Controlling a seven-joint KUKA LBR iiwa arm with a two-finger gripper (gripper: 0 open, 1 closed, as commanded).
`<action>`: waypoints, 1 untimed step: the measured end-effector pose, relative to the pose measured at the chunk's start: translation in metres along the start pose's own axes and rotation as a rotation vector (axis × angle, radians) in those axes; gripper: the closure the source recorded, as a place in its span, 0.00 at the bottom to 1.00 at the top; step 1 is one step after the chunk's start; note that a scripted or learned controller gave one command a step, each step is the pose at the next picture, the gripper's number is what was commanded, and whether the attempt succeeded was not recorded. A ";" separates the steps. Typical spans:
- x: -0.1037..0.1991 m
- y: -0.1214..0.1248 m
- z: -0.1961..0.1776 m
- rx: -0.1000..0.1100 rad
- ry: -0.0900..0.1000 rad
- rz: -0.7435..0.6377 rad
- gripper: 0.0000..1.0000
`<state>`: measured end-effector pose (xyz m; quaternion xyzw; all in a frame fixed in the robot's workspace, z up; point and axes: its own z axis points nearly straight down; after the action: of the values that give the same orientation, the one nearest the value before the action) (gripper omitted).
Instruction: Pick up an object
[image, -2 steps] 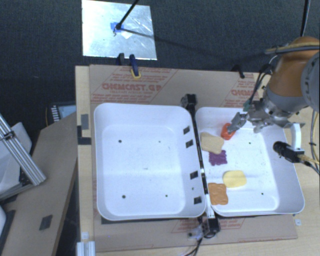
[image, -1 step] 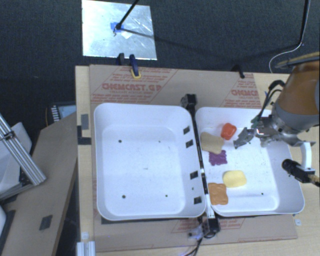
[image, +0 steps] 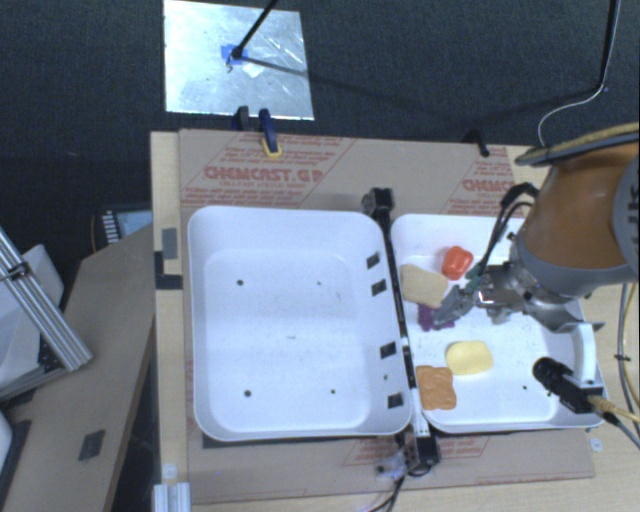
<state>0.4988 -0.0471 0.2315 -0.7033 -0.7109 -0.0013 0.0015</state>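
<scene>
You've got four candidate objs, all in the right bin (image: 570, 415). A small purple piece (image: 428, 318) sits near the bin's left wall, about mid-depth, w/ the gripper (image: 447, 309) right at it; tips look to touch or overlap it, but you can't tell if it's actually between them. Claw state: can't tell, too dark and small to read. Just beyond the purple piece lies a cream block (image: 423, 284), and to its right an orange-red obj (image: 456, 262), the farthest of the set. Nearer you, a yellow oval (image: 468, 357) sits mid-bin, w/ a flat orange piece (image: 436, 387) at the near-left corner. The arm (image: 580, 230) comes in from the right over that bin. The left bin (image: 215, 300) sits alongside, walls touching.
</scene>
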 end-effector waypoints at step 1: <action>-0.005 0.003 -0.009 -0.004 -0.004 0.006 1.00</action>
<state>0.5020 -0.0522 0.2407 -0.7054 -0.7088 -0.0014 -0.0014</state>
